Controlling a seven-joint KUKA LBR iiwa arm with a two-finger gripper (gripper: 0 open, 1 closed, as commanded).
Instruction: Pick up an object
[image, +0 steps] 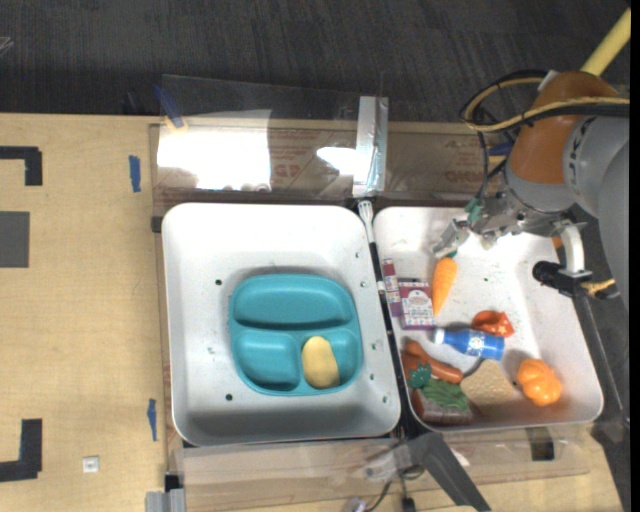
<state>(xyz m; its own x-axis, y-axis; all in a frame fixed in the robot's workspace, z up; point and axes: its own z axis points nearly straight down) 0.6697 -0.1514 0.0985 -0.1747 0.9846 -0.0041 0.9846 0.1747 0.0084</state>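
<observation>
One candidate lies closest to the gripper (470, 228): the toy carrot (443, 283), resting on the floor of the right bin (520, 272). Taking the carrot as landmark, the gripper sits just above and slightly right of its upper end, near but apparently not touching. The carrot's long axis runs roughly up-down in the camera view, tip pointing toward the pink card (414, 302) side. Finger spread cannot be determined from this view, and nothing is visibly held. The blue bottle (470, 343) and the orange fruit (539, 381) lie below the carrot, farther from the gripper. Judgement: a short descent toward the carrot suits best.
</observation>
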